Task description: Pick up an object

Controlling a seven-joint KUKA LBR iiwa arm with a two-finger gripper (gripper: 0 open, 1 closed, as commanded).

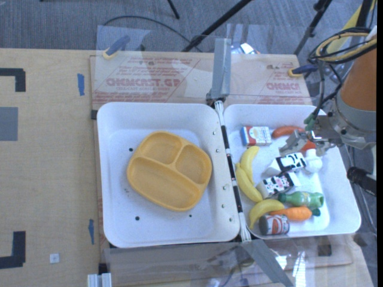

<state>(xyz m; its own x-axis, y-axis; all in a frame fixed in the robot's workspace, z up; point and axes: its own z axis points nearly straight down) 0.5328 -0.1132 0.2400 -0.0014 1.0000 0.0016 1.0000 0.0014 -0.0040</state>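
On the far part of the worktop (48,130) lies a clear sheet (155,79) with red printed letters; they seem to read "CHEMCAST GP", but the print is faint and mirrored in places. Blue tape pieces mark the worktop's left part.

Two white bins stand side by side near the worktop's right edge. The left bin (114,130) contains one yellow divided plate (169,170) with three compartments, lying in the middle of the bin and a little tilted toward the near left corner.

The right bin (350,214) contains the small objects. Two yellow bananas are there: one banana (247,172) runs along the bin's left wall, and a second banana (263,208) curves near the near left corner. A small red and white carton (258,135) lies near the far left corner; its label is too small to read. Beside it, toward the far edge, is an orange sausage-like piece (287,131). In the middle are two black and white cartons, one (291,161) under the gripper and the other (277,184) just nearer. A green bottle (304,198) and an orange carrot (296,214) lie close together near the near edge, and a small red can (274,224) touches the second banana.

The gripper (305,143) hangs over the far middle of the right bin, its fingers apart, with nothing between them.
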